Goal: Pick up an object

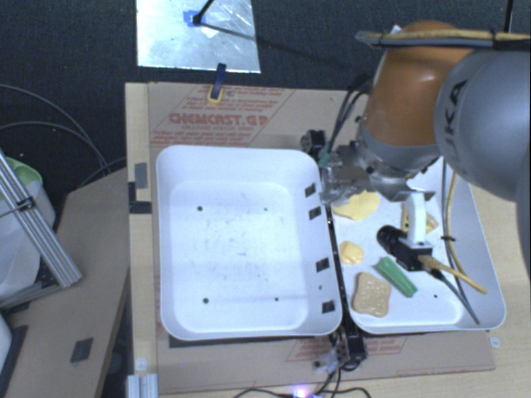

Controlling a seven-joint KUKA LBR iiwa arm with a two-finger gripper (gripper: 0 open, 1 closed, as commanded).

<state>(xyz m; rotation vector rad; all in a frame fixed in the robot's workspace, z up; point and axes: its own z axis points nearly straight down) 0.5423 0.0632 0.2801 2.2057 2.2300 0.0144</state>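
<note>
In the overhead camera view, the claw (338,187) hangs under the grey wrist and its orange band. It sits over the inner wall of the right bin (485,305), close to the seam with the left bin (178,222). The wrist hides its tip, so I cannot tell whether it is open or closed, or whether it holds anything.

Both bins are shallow, smooth white plastic with rounded corners, and they rest on a brown cardboard sheet (241,114) printed in red.

Just beside the claw, on its near-right side, lies a flat matt yellow piece (359,206) with a wavy outline. Nearer the camera than that is a small yellow lump (351,252), rounded. Farther still from the claw is a tan slice (372,295) shaped like toast and faintly speckled, its long axis pointing roughly back toward the claw. Right of the lump lies a green bar (396,276), straight and blocky. Its long axis slants from upper left to lower right.
</note>
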